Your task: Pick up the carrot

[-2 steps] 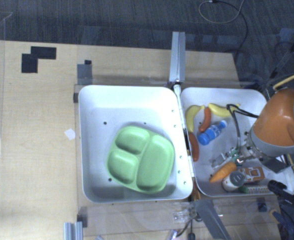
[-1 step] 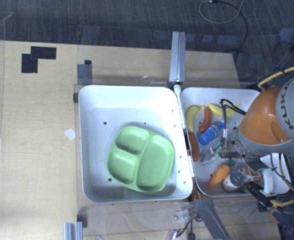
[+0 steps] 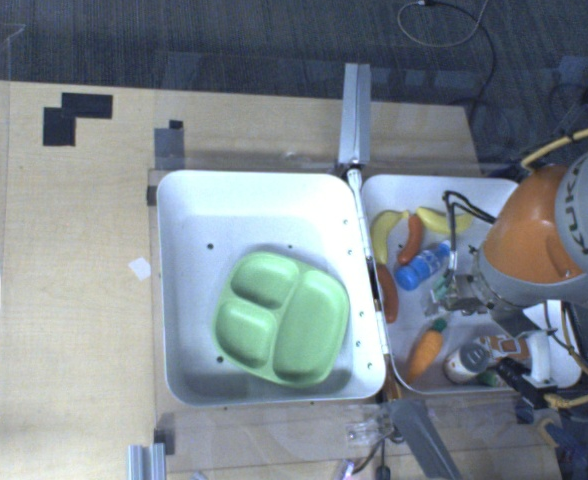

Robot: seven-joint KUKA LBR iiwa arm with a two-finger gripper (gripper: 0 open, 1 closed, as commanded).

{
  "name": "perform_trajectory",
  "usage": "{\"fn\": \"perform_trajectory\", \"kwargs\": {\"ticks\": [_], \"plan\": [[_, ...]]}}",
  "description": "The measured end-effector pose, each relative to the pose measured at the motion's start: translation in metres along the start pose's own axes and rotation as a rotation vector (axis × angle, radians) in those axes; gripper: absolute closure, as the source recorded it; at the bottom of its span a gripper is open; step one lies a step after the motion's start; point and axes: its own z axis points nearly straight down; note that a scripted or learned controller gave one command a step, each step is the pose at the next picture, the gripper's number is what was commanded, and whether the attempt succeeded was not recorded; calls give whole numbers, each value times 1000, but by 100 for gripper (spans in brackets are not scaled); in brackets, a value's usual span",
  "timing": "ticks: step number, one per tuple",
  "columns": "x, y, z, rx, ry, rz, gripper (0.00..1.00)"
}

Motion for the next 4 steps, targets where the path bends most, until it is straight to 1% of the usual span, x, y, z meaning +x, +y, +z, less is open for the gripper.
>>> {"fn": "perform_trajectory", "kwargs": {"ticks": [1, 2, 3, 4], "plan": [[6, -9, -1, 19, 6, -208, 100], [-48, 33, -3, 21, -1, 467, 100], [61, 20, -82, 21, -2, 632, 100], [61, 20, -82, 21, -2, 632, 0]]}}
